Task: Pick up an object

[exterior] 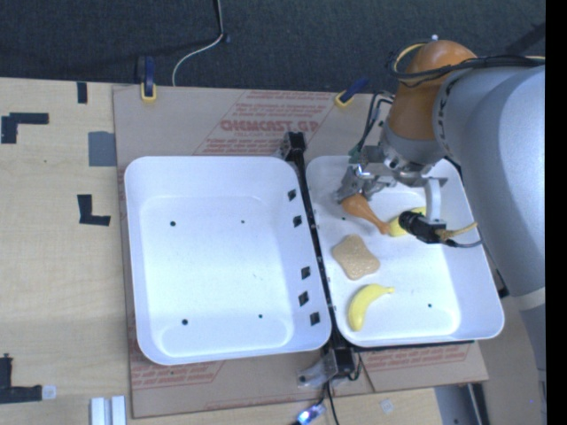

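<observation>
Gripper [357, 184] low over far part of right bin [461, 321], close to the divider between bins, directly over thick end of orange drumstick-shaped toy [368, 211]. Probable target: that toy, flat on the bin floor, thin end pointing away from the divider. For a clean grasp: centre over the thick end, close across the short axis rather than along the length, go fully down before closing, then lift straight up, clear of the bin wall. Tan flat piece [355, 257] and yellow banana [366, 303] lying nearer the camera, apart from the toy, unlikely to interfere. Gripper open or closed: cannot tell, masked by wrist hardware. Contact with toy likewise unresolved; upper end of toy partly covered.
</observation>
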Tool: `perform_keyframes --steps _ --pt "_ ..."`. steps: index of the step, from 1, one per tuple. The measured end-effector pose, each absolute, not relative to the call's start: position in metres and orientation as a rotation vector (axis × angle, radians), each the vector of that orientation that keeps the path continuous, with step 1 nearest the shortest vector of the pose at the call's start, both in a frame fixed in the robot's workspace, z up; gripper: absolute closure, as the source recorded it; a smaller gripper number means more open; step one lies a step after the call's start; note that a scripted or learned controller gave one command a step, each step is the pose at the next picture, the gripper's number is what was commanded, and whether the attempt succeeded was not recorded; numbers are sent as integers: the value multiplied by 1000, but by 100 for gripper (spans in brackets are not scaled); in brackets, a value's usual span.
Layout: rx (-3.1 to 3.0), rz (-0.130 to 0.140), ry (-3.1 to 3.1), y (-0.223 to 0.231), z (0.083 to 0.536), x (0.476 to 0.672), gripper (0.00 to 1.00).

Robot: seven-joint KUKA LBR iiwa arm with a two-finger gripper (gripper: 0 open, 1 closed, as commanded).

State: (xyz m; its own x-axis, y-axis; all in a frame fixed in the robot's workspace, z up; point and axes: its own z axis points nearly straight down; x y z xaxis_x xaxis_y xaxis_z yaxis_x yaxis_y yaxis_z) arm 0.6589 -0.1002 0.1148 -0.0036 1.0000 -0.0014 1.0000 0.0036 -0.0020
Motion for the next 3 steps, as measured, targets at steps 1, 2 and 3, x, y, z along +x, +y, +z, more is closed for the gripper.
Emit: perform_keyframes --steps 1,2,3 --pt "-2221 -5 -2224 -80 189 598 100" --pt "-2213 4 -2222 -33 184 546 100" --pt "-2209 2 -2226 34 184 520 100"
